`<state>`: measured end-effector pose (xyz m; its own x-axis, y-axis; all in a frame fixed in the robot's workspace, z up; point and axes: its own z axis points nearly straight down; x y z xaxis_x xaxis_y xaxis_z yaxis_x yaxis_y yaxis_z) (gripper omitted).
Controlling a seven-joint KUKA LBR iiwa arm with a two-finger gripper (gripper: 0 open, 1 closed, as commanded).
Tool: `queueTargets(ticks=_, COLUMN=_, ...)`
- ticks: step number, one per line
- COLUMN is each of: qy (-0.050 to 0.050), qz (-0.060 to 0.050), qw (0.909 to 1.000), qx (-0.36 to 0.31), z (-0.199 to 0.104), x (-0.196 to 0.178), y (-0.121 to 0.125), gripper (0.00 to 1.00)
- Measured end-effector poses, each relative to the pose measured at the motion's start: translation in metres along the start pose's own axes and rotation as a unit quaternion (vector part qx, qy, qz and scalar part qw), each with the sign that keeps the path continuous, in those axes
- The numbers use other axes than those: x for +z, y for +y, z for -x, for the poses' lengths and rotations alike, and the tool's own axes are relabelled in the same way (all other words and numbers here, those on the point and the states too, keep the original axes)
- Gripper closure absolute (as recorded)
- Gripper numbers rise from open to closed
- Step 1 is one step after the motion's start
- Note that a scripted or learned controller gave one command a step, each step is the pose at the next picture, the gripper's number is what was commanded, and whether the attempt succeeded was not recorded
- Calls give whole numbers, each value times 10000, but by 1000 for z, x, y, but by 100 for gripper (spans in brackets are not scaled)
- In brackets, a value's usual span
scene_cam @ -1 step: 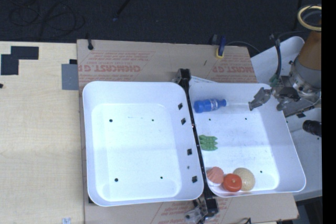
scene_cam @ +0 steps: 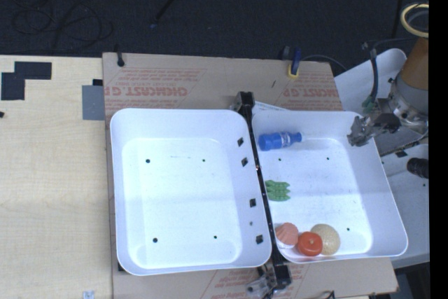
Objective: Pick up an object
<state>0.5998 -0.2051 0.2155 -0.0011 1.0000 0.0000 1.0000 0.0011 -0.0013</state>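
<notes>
1. White plastic walls set our limits: the right bin [scene_cam: 378,182] holds every candidate, while the left bin [scene_cam: 133,150] offers nothing to lift.
2. We see the gripper [scene_cam: 358,128] hanging over the right bin's far right rim, with nothing between its tips; whether it is spread or closed we cannot tell at this size.
3. The blue bottle [scene_cam: 280,140] lies on its side near the far left corner, close to the black divider [scene_cam: 255,171] between the bins. We judge it the nearest target, though the divider cramps one side.
4. The green pod [scene_cam: 277,190] lies flat beside the divider, about midway along it. It looks low and thin, so we expect a hard pinch.
5. The pink disc [scene_cam: 286,232], red tomato [scene_cam: 309,244] and tan ball [scene_cam: 326,238] crowd the near left corner, touching one another and close to the wall. We think tips would struggle to enter there.
6. The bin's middle and right floor are bare, giving us open room to descend and approach the bottle from the right.
</notes>
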Motion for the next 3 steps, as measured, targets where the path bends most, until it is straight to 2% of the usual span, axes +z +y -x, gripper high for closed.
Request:
queueTargets(ticks=1, qy=4, qz=-20, qw=10000, qx=13, z=9, x=9, y=-28, gripper=100)
queueTargets(ticks=2, qy=28, qz=-53, qw=10000, qx=15, z=-31, x=84, y=-84, gripper=100)
queueTargets(ticks=3, qy=-29, qz=58, qw=10000, qx=-3, z=10, x=-31, y=-40, gripper=100)
